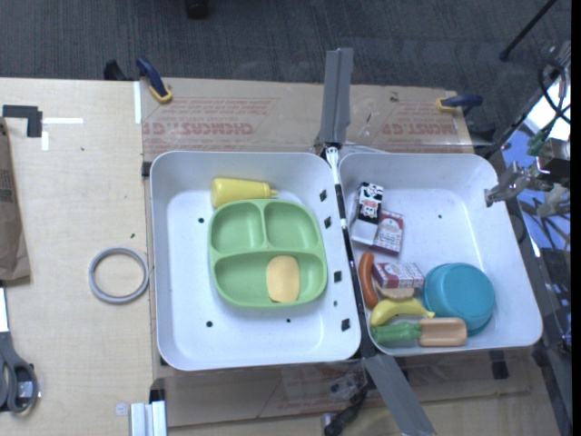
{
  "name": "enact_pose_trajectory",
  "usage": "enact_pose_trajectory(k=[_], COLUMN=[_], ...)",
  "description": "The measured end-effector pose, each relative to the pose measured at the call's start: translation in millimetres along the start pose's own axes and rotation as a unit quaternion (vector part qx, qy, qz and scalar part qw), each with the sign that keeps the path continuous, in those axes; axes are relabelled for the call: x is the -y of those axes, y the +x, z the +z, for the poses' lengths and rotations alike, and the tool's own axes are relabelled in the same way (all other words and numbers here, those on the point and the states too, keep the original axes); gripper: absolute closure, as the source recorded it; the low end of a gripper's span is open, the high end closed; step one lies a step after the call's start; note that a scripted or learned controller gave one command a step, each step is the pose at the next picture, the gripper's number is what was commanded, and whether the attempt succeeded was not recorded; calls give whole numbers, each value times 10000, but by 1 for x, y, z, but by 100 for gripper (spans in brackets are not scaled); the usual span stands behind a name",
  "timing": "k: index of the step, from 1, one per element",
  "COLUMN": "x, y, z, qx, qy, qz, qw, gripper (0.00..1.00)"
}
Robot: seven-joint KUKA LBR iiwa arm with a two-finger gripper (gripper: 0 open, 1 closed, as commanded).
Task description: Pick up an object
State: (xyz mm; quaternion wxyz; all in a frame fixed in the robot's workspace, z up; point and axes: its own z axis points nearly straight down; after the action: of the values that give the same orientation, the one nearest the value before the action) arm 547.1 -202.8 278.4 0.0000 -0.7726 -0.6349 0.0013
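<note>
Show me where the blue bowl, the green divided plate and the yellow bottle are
blue bowl (459,296), camera view, middle of its inside.
green divided plate (238,228), camera view, floor of its upper-left compartment.
yellow bottle (238,190), camera view, middle of its body.

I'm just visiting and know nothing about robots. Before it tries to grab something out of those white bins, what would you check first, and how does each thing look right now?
1. Something to pick: ok. The right bin holds a blue bowl, a banana and small cartons.
2. Easy target standing apart: ok. The cow-print carton has free space on most sides.
3. Crowding at the near corner: not ok. The banana, sausage and bread roll lie packed together.
4. Left bin contents: ok. A green divided plate carries a yellow piece; a yellow bottle lies beside it.
5. Gripper ready: cannot tell.
</note>
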Motion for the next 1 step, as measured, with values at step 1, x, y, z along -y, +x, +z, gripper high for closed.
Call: enact_pose_trajectory(k=[1], x=[69], y=[-15], z=[138], qx=[-9], qy=[15], qz=[826], qw=[9966], gripper=[0])
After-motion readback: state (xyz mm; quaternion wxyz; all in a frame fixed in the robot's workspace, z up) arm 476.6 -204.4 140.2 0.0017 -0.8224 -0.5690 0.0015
